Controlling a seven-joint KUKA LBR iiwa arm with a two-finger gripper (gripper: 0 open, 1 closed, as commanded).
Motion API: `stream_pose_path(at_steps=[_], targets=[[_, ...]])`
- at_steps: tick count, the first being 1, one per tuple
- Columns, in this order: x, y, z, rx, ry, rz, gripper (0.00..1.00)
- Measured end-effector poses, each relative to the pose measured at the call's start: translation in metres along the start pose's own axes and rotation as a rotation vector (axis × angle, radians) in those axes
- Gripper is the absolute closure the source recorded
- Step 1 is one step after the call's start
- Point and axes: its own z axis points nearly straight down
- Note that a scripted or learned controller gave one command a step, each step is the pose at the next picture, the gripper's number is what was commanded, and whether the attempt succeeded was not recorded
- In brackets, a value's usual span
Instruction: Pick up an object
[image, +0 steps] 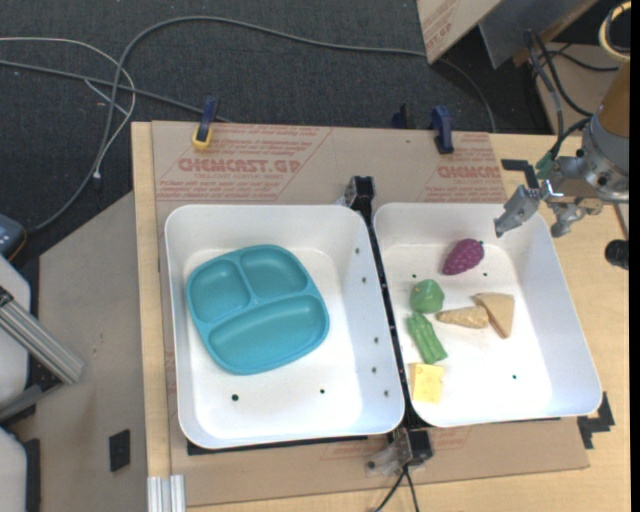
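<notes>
- We see the gripper (535, 212) above the far right corner of the right bin (565, 330), its two fingers spread apart and holding nothing.
- The purple grapes (463, 256) lie nearest, just below and left of it, nothing in between.
- Further that way sit a green pepper (427, 296), a green pod (428, 338), two bread wedges (484, 313) and a yellow cheese slice (427, 383).
- Well off to its left, the left bin (190, 400) holds a teal divided plate (258, 309).
</notes>
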Motion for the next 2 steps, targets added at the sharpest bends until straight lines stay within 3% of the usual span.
stream_pose_path(at_steps=[1,2], targets=[[0.0,0.002,-0.006,-0.011,-0.002,-0.002,0.0],[0.004,-0.001,0.056,-0.004,0.0,-0.002,0.0]])
